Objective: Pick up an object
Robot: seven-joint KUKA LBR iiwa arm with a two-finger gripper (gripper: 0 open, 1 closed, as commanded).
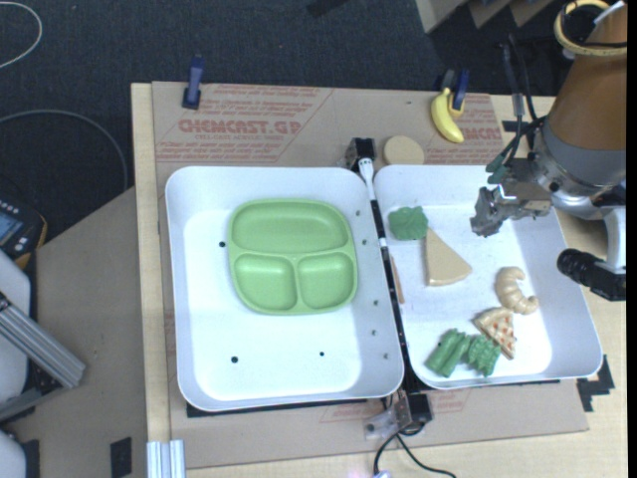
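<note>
Green tray (293, 255) is seen in the left bin (199, 297). In the right bin (567, 297), broccoli (407, 222) lies at 10 o'clock, a cheese wedge (444, 264) centrally, beans (462, 353) at 6, pizza (497, 329) and croissant (516, 289) at 4. The jaws (488, 214) are poised above 1 o'clock; their spread cannot be told.

Counter (149, 267) was covered by brown printed board. Two shallow white bins sat on it side by side, touching: left bin (199, 366) and right bin (567, 337). A banana (447, 118) and a tan disc (403, 150) lay near the rear edge.
</note>
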